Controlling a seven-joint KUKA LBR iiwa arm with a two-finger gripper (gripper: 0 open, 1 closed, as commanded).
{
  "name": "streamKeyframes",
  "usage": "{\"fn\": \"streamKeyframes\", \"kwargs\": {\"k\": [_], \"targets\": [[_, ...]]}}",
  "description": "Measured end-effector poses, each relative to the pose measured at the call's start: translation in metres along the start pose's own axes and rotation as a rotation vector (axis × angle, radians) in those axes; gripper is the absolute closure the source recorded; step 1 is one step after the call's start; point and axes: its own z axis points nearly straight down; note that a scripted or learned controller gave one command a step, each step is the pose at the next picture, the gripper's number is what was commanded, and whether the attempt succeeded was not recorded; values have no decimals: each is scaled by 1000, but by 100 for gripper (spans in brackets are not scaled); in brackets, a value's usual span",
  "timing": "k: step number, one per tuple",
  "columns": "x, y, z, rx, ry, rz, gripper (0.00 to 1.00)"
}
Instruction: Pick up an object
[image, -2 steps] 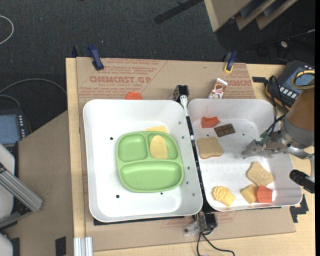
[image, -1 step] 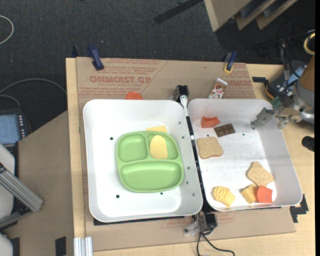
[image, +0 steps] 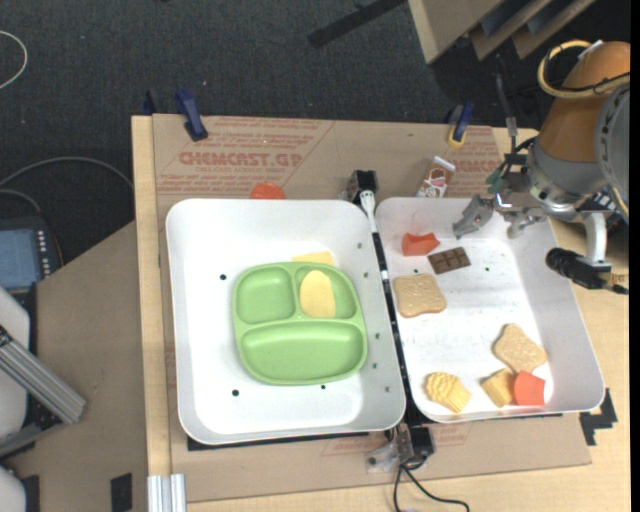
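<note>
Tool (image: 492, 212) spread open, holding nothing, above right bin (image: 560, 300) far edge. Below it: chocolate bar (image: 449, 261) lying crosswise, red piece (image: 420, 242) beside, toast (image: 418, 296) nearer.

I saw two bins side by side. In the left bin (image: 190, 300) sat a divided tray (image: 297, 345). The right bin (image: 560, 310) held a cracker (image: 418, 295) near its left wall, a chocolate piece (image: 449, 261) behind that, and a waffle piece (image: 447, 390) at the front. The gripper (image: 492, 208) hung above the bin's back edge.
</note>
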Motion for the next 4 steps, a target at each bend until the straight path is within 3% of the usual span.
{"fn": "streamKeyframes", "kwargs": {"k": [1, 2, 3, 4], "targets": [[26, 18, 60, 8, 3, 5, 0], [0, 17, 66, 4, 0, 8, 0], [-8, -6, 64, 9, 3, 9, 0], [-56, -20, 65, 5, 5, 8, 0]]}}
